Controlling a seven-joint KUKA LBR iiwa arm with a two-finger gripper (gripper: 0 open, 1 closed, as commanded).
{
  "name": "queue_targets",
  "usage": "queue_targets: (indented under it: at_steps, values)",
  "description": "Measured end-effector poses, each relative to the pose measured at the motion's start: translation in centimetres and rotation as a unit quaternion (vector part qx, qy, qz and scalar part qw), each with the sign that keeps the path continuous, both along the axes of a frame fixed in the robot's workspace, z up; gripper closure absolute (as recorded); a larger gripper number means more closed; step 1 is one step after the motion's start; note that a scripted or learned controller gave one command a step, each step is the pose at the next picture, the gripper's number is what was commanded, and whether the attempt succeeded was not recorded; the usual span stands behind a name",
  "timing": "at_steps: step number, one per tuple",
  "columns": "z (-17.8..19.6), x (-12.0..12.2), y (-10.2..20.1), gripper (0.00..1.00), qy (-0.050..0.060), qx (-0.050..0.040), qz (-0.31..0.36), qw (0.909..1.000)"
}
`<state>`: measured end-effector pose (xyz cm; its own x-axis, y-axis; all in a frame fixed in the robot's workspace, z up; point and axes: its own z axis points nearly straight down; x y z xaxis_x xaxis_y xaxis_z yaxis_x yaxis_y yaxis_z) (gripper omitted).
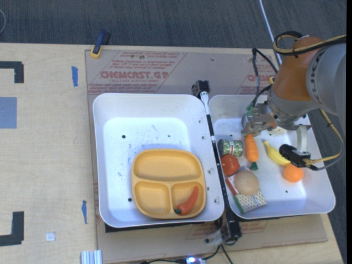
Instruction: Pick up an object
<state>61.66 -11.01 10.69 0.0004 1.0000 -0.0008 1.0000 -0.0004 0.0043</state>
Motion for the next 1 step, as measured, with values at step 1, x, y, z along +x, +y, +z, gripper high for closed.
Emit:
queue_targets:
  at_steps: [1]
  values:
    - [7.84,-2.22,9.33,1.0,0.001,0.0009,0.001,1.0]
